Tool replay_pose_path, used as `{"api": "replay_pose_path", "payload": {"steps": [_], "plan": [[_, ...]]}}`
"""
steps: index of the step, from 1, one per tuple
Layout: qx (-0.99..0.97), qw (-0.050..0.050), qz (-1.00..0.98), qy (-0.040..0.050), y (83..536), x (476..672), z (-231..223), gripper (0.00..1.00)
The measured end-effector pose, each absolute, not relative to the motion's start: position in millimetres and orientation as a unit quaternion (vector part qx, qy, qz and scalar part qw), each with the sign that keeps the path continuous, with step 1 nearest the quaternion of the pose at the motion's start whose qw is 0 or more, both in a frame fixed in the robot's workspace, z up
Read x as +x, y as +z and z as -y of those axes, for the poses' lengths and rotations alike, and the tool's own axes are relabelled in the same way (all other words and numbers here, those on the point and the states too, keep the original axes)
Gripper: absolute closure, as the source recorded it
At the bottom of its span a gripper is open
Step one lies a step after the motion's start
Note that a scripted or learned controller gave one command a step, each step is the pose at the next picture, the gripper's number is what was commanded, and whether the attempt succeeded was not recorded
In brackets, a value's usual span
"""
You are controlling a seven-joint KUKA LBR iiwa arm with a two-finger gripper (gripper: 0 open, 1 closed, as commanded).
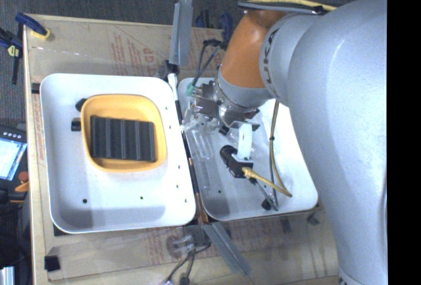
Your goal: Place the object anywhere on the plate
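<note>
A yellow plate point(123, 106) with a dark ridged centre lies in the left bin point(99, 211), toward its far side. My gripper point(199, 114) is low in the right bin point(296, 175), close to the bin's left wall and far corner. A small pale green object point(187, 87) shows just beyond the gripper in that far left corner, partly hidden by the wrist. Whether anything sits in the gripper I cannot tell.
Two small black things point(80, 104) lie beside the plate's left rim in the left bin. The big grey arm covers the right side of the right bin. A grey metal bar point(180, 30) stands on the bench behind the bins.
</note>
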State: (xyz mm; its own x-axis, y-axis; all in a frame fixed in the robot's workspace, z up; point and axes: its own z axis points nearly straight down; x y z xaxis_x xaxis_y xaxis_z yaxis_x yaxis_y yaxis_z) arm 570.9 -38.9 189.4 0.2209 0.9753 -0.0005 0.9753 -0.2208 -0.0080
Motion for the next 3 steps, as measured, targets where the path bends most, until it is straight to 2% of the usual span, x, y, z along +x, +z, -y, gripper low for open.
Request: {"api": "replay_pose_path", "payload": {"steps": [1,2,3], "plan": [[-0.781,0.003,0.624,0.0023,190,571.2,39,0.0],[-0.779,0.005,0.626,0.0039,198,571.0,38,1.0],[-0.761,0.001,0.649,0.0007,287,601.3,-16,1.0]]}}
